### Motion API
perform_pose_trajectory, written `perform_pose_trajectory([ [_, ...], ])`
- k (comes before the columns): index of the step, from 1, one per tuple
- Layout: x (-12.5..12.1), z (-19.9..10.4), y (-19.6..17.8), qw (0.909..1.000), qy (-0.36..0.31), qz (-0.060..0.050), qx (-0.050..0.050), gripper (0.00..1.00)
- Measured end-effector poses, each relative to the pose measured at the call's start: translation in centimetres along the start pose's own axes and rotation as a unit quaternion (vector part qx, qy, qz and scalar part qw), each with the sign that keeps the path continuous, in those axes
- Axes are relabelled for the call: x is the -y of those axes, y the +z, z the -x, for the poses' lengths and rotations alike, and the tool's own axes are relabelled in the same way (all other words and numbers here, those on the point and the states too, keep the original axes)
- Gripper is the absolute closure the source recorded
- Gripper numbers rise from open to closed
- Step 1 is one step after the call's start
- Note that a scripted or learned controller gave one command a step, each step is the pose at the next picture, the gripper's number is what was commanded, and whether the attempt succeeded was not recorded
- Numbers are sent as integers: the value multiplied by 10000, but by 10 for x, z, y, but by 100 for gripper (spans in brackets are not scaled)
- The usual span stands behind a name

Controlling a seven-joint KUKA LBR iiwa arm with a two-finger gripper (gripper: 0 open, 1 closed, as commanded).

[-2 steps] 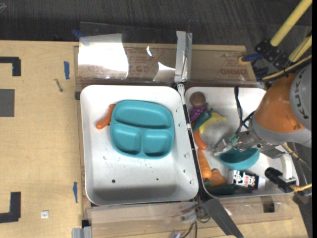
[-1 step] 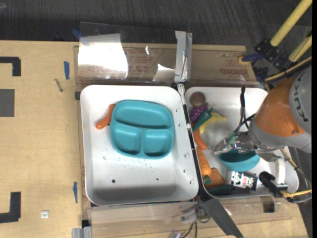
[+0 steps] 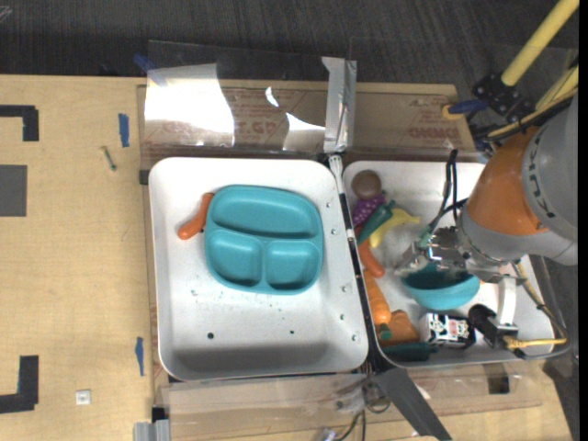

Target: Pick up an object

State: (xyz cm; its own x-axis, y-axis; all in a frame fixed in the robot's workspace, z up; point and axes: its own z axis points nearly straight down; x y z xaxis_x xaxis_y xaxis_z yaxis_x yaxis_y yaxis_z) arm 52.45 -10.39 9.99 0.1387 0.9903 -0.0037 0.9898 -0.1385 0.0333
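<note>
Down at the near edge of the right white bin (image 3: pixel 542 333), a small teal plastic bowl (image 3: pixel 444 291) sits just under the gripper (image 3: pixel 432 255). It looks light, stiff and smooth, so the thin rim is the best hold. Whether the tool is open or holding anything, I cannot tell
</note>
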Motion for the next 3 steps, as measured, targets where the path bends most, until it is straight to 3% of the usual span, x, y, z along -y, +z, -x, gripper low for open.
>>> perform_pose_trajectory([
  [1,0,-2,-8,10000,-22,0,-4,100],
  [2,-80,-26,-129,9993,347,-126,-14,100],
  [3,-78,-25,-125,9992,359,-167,-8,0],
])
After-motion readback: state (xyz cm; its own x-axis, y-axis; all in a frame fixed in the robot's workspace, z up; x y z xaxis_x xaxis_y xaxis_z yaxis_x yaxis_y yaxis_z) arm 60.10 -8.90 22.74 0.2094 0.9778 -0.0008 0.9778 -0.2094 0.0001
